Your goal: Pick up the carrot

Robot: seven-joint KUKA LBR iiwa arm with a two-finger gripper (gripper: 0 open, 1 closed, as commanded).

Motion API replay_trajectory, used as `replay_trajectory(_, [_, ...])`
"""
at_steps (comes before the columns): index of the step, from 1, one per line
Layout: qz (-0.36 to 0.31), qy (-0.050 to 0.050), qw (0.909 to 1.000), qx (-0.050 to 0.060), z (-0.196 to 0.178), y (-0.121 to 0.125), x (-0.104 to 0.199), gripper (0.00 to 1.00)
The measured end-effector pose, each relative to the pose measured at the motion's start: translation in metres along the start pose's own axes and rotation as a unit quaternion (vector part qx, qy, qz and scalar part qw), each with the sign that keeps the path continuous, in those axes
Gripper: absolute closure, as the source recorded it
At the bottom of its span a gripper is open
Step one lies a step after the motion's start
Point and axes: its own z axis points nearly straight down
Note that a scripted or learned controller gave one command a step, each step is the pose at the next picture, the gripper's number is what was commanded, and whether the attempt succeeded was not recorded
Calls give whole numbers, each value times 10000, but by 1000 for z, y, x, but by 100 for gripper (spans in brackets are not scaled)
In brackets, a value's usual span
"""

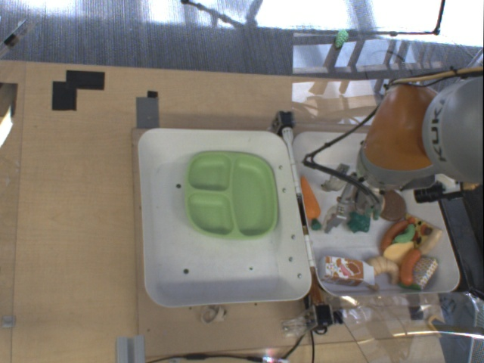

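Wooden surface [83, 225], two white bins. Carrot [310, 200] lies at right bin's [451, 277] left wall, ungrasped. Hand [345, 219] hovers just beside, fingers apart, holding nothing. Pick pending.

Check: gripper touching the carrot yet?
Apart. The camera view shows white bin floor between the gripper and the carrot, which lies by the bin's left wall.

The carrot [310, 200] lies along the left edge of the right bin [452, 278], orange with a green tip. The gripper [346, 219] hangs just beside it, nearer the bin's middle (fingers pointing down). A green divided plate [231, 193] sits centred in the left bin [162, 263]. Toy foods [408, 248] crowd the right bin's near right corner.
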Motion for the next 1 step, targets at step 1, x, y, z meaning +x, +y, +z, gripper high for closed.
replay_trajectory(1, [-891,17,9960,17,-4,-63,29,0])
